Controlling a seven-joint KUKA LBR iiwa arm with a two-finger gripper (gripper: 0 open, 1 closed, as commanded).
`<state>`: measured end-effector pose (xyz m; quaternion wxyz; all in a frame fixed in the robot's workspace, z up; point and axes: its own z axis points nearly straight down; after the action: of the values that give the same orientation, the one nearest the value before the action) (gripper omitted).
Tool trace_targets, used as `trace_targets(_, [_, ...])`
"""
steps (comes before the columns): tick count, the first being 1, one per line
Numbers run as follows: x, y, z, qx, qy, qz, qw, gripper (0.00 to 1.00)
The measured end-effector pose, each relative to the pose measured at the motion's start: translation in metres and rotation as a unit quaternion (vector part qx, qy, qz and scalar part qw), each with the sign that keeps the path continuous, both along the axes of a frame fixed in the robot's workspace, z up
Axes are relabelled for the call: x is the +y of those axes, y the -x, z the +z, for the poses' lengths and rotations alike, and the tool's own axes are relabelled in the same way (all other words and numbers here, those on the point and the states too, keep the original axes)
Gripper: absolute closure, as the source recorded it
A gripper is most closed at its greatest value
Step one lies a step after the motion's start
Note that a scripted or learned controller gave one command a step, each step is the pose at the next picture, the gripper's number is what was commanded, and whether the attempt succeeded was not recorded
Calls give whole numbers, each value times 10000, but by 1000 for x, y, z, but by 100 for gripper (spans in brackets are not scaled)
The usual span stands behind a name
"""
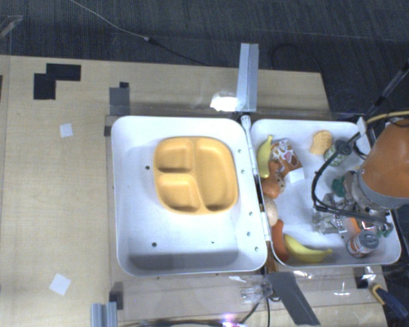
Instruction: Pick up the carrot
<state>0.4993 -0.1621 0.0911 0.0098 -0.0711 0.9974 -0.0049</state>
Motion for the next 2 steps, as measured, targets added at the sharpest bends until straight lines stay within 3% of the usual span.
trace_targets(1, [31, -25, 0, 20, -6, 574, 9983, 100])
trace_targets(2, [-10, -36, 0, 22, 23, 2330, 9725, 100])
